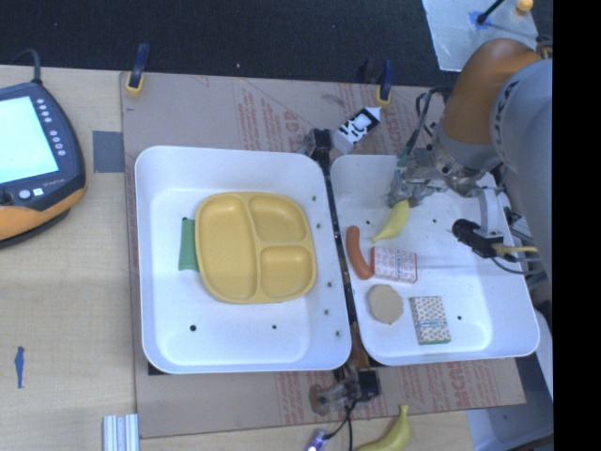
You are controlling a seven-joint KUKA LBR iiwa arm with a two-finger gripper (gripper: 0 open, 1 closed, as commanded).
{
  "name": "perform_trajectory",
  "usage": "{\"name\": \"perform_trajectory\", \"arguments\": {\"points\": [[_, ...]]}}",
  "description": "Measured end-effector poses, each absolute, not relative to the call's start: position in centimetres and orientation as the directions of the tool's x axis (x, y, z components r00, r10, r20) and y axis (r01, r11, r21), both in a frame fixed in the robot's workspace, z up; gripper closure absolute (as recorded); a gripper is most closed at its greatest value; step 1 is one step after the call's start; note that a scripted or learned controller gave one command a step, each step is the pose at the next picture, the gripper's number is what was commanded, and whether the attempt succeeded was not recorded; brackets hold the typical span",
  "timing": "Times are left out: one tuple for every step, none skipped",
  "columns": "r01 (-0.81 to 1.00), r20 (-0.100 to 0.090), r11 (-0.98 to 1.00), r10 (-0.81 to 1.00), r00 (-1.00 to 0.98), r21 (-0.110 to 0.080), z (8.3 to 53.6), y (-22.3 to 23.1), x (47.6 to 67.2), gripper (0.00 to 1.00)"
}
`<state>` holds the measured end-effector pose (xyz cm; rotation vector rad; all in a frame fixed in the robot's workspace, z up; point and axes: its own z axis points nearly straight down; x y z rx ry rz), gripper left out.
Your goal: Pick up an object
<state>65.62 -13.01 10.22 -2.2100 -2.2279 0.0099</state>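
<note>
My gripper [405, 192] hangs over the back of the right bin [512, 299], under the grey arm with its orange band [484, 87]. A yellow banana [393, 222] lies just below it, its upper end right at the gripper's tip; whether it is gripped I cannot tell. Further forward in the same bin lie an orange-red sausage [358, 252], a pink and white box [395, 265], a round tan cookie [384, 303] and a green patterned box [430, 319].
The left bin [164, 327] holds a yellow divided plate [255, 246] with a green item [188, 244] at its left edge. A second banana [392, 432] lies on the bench in front of the bins. A teach pendant [33, 158] sits at far left.
</note>
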Motion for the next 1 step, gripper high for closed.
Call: {"name": "perform_trajectory", "arguments": {"points": [[1.0, -0.001, 0.006, 1.0, -0.006, -0.003, 19.23, -8.52, 55.28, 1.0]]}}
